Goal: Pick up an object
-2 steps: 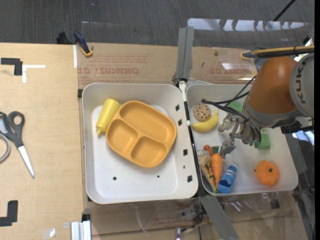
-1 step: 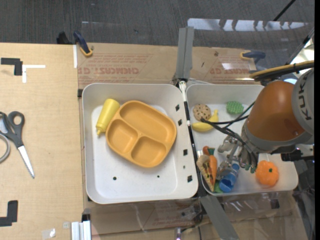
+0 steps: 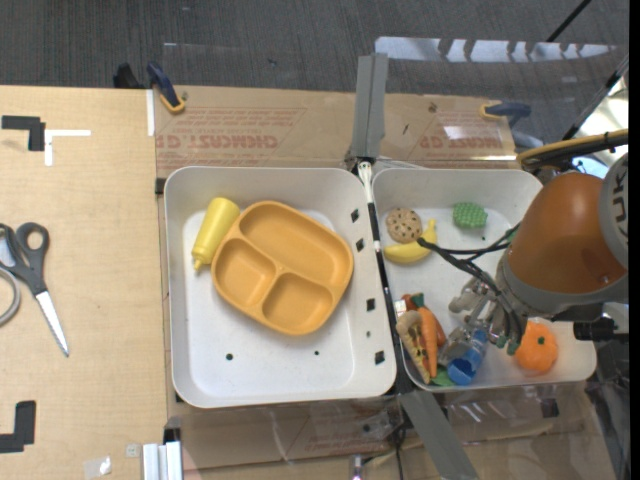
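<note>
My gripper (image 3: 484,316) hangs low over the right bin (image 3: 455,180), under the orange wrist band. Just below it lies a small blue and clear bottle (image 3: 465,361). To its left is a heap with a carrot (image 3: 428,334) and other toy food. An orange fruit (image 3: 537,351) sits to the gripper's right, by the bin's front corner. Farther back in the same bin are a banana (image 3: 409,251), a round cookie (image 3: 403,224) and a green piece (image 3: 469,215). The arm hides part of the bin's right side.
The left bin (image 3: 265,373) holds a yellow divided tray (image 3: 283,266) and a yellow bottle (image 3: 213,230) leaning at its left rim. Scissors (image 3: 35,273) lie on the wooden bench at far left. Clamps and cardboard stand behind the bins.
</note>
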`<state>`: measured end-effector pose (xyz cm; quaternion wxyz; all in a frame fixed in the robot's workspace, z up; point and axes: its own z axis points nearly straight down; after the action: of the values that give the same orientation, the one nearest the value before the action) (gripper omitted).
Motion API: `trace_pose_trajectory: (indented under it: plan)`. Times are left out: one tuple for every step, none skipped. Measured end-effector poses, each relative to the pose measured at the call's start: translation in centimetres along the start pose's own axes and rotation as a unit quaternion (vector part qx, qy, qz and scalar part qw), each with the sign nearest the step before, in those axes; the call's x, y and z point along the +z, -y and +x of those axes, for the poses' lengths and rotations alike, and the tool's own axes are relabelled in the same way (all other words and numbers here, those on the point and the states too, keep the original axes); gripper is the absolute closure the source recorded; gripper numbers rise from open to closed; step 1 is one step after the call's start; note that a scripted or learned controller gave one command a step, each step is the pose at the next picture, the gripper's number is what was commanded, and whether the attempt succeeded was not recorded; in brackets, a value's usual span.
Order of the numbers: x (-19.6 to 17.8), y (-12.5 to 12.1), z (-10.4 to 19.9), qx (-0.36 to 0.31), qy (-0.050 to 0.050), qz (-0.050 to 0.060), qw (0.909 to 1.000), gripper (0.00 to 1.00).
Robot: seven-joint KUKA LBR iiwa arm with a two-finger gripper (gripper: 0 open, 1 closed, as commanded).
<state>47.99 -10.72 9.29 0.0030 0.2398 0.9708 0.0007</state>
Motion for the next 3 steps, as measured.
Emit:
trace_pose_trajectory:
  plan:
    - [0.1, -2.7, -8.7, 0.033, -0.001, 0.001, 0.9995, 0.00]
    - [0.0, -4.3, -6.3, 0.122, 0.002, 0.001, 0.9925, 0.00]
    - [-0.4, -2.0, -2.6, 0.136, 0.009, -0.001, 0.9907, 0.00]
